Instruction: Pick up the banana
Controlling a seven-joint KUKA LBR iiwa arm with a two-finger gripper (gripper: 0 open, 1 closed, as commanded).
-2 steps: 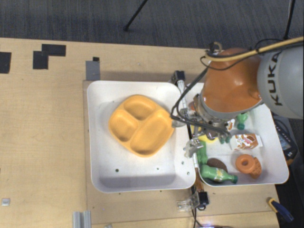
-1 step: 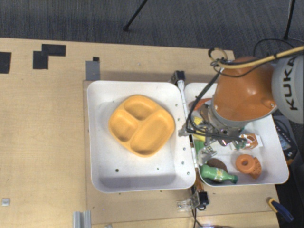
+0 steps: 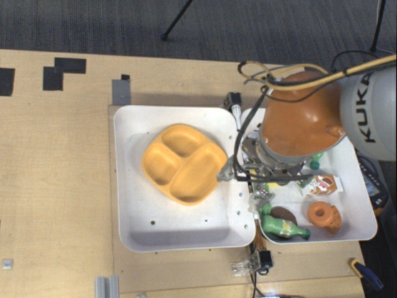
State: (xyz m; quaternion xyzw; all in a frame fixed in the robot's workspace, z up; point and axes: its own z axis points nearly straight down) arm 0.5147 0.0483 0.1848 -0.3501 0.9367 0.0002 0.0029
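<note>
Bearing the bins: desk [image 3: 56, 185], light wood, matt, reaching from the left edge to past both bins.
Floor: dark grey carpet [image 3: 93, 11] beyond the desk's far edge, with a thin black stand leg [image 3: 186, 8] slanting across it.
Marks: black blocks [image 3: 62, 72] on the desk near its far left corner.
Bracket: grey piece [image 3: 121, 92] at the far left corner of the left bin.
Left bin [image 3: 149, 222]: white and shallow, holding a yellow plate [image 3: 183, 163] with three hollows, lying near the bin's middle and towards its right wall.
Right bin [image 3: 366, 219]: white, touching the left bin along their shared wall.
Arm [image 3: 304, 117]: orange band and grey body, hanging over the far left part of the right bin, with cables [image 3: 291, 76] looping over its top.
Near edge of right bin: green bottle [image 3: 285, 228] lying on its side, with an orange ring [image 3: 324, 216] just to its right.
Packet [image 3: 321, 185]: red and white, behind the ring.
Banana: its place cannot be told, since the arm covers much of the right bin.
</note>
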